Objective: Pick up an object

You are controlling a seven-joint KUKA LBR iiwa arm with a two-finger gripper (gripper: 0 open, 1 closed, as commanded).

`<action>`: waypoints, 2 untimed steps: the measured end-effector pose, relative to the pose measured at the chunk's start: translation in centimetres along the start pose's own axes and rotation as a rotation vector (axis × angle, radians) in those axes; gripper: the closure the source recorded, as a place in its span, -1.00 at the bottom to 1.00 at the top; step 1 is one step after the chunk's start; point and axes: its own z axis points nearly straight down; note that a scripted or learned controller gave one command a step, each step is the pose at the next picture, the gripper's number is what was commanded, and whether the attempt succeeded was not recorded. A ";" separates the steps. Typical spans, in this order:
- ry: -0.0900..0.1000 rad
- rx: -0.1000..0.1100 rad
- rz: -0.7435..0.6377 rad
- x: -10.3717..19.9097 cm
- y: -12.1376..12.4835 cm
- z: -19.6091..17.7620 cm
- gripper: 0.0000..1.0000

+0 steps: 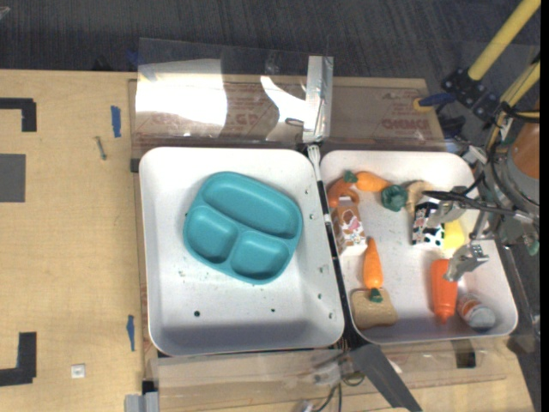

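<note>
We see a pale wooden tabletop [60, 256] with black tape marks, dark carpet [257, 7] beyond. The left white bin [163, 316] holds a teal divided plastic tray [243, 226]. The gripper [467, 260] hangs at the right white bin [403, 333], just above an orange carrot-shaped toy [443, 294]; we cannot tell its fingers' state.

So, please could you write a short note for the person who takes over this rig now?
Gripper: low over the right bin, near the large orange carrot; whether it grips anything cannot be told.
Things: the right bin holds small toys, among them a slim carrot and a tan block. The left bin holds a teal divided plate.
Done: no object seen lifted.
Left: grasp one object and raise it.
</note>
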 end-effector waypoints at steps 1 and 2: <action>0.001 -0.001 -0.118 2.5 2.0 14.6 -1.00; -0.005 0.001 -0.396 -1.5 -1.0 7.3 -1.00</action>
